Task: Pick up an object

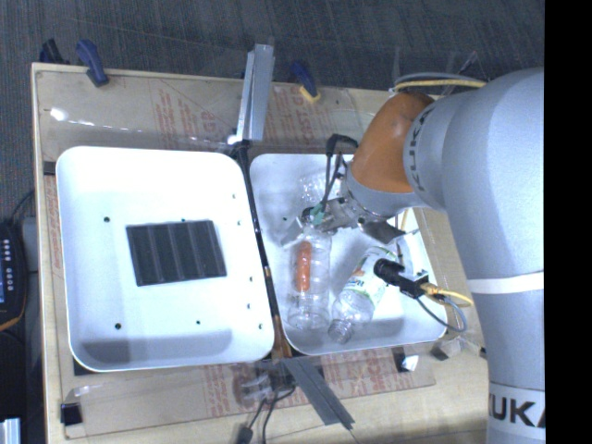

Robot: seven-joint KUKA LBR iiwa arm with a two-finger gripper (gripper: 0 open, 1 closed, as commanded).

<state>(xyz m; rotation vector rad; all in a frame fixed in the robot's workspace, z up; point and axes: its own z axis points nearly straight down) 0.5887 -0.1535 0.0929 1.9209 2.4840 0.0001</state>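
The right bin [274, 185] holds a clear plastic bottle with an orange core [304, 268] lying lengthwise, a second clear bottle with a green and white label [361, 291] to its right, and crumpled clear plastic [309, 192] near the bin's far side. My gripper [318, 216] reaches down into this bin from the right, just above the top end of the orange-cored bottle and beside the crumpled plastic. The wrist and its orange band [387, 148] cover much of the gripper.
The left bin [83, 183] holds a dark ribbed rectangular slab [176, 252] near its middle. A grey divider bar [253, 95] stands between the bins at the back. Blue clamps [92, 61] grip the bench's far edge. Cables [444, 299] trail by the right bin's rim.
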